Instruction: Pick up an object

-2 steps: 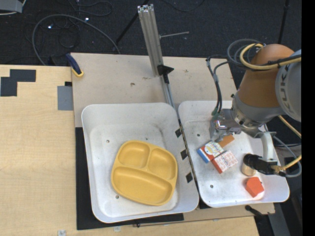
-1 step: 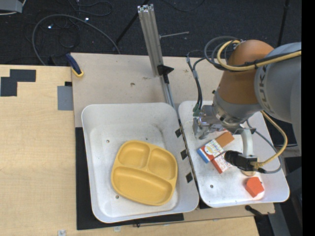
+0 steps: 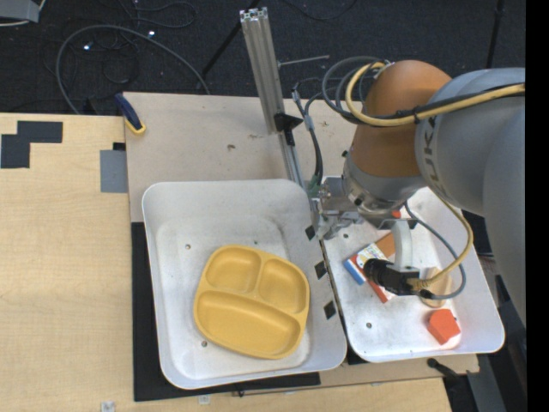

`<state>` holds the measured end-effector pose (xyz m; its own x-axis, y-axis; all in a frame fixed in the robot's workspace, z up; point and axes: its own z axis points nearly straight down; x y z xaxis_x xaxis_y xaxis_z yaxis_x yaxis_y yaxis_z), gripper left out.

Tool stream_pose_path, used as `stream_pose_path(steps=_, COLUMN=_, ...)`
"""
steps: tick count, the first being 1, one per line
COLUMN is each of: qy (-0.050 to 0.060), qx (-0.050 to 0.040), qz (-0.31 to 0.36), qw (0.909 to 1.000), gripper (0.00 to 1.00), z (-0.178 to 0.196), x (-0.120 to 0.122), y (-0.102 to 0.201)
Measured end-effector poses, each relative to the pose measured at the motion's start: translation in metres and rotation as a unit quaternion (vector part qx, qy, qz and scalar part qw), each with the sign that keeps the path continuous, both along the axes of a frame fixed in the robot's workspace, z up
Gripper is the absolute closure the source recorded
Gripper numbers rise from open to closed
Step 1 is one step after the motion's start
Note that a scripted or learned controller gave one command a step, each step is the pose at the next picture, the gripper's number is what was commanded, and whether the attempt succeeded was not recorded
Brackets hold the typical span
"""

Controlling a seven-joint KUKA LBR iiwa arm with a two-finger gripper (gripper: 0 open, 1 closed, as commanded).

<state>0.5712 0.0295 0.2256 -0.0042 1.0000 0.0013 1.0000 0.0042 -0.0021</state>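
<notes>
Our grey arm's bulk (image 3: 403, 144) hides the hand, so we cannot tell its state; small cluttered items (image 3: 386, 273) beneath blur together.

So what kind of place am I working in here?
Probably a robotics lab bench: two white bins on a work table, loose cables on dark carpet behind, and a metal rail standing by the arm.
</notes>
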Motion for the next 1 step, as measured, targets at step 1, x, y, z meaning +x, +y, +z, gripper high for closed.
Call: stream_pose_path(steps=1, qy=0.0, qx=0.0003, qz=0.001, qw=1.0, gripper=1.0, z=0.0098, x=0.0044, y=0.0541)
